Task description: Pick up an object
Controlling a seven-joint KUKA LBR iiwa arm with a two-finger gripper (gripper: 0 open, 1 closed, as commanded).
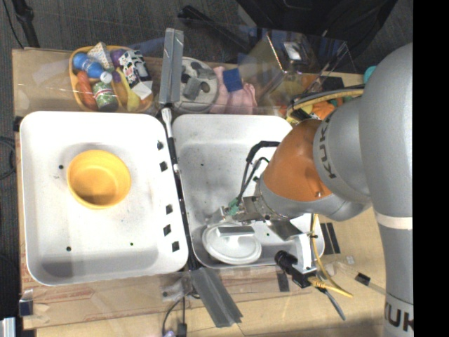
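Low in the frame, right of centre, a white bowl [231, 244] sits in the near corner of the right bin [210, 153], tucked against the bin's front wall. It looks like the likeliest thing to pick, since the gripper [242, 215] hangs directly over its far rim, the wrist bent down from the arm [330, 167] that comes in from the right of the frame. The wrist housing and cables hide the tips, so whether the gripper is spread or pressed together cannot be told, nor whether it touches the bowl. The front wall so near the bowl probably leaves little room on that side.

Further left, a yellow bowl [99, 178] rests in the left bin [42, 244], well apart from the arm. Along the top of the frame, on the counter [42, 69] beyond the bins, stands a yellow basket [109, 76] of small items beside other clutter.
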